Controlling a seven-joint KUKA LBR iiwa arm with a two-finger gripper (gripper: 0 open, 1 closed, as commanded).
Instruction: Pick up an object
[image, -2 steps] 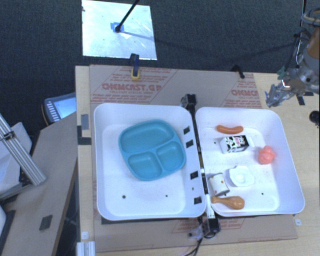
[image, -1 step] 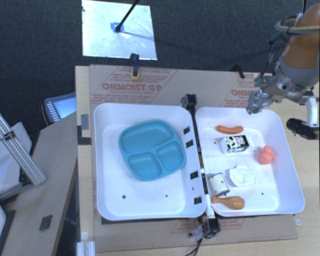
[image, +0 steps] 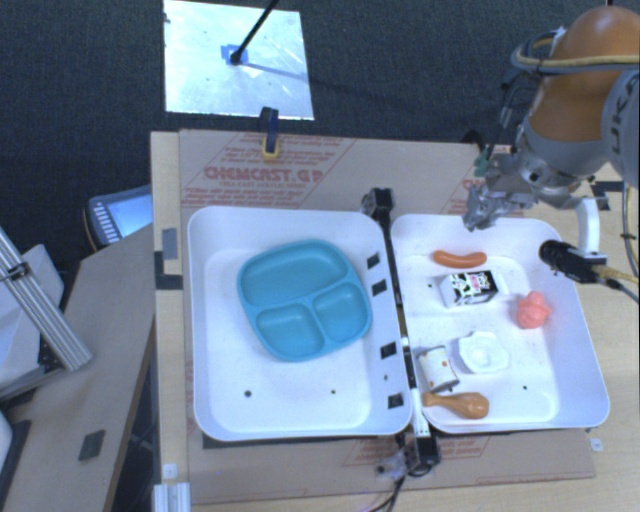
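Observation:
My gripper (image: 480, 216) hangs over the far edge of the right bin (image: 570, 400), just above and right of an orange sausage (image: 459, 259). Nothing shows between its fingers. Below the sausage lies a small black-and-white carton (image: 468, 288). A pink toy (image: 533, 311) sits toward the bin's right side. A white cup-like piece (image: 481, 353), a small brown-and-white item (image: 436, 368) and a tan drumstick (image: 459, 404) lie near the bin's front.
The left bin (image: 215, 400) holds a blue divided plate (image: 302, 298). A black clamp strip (image: 388, 290) runs between the bins. A yellow clip (image: 270, 140) sits at the board's far edge, and a metal rail (image: 40, 310) stands at the left.

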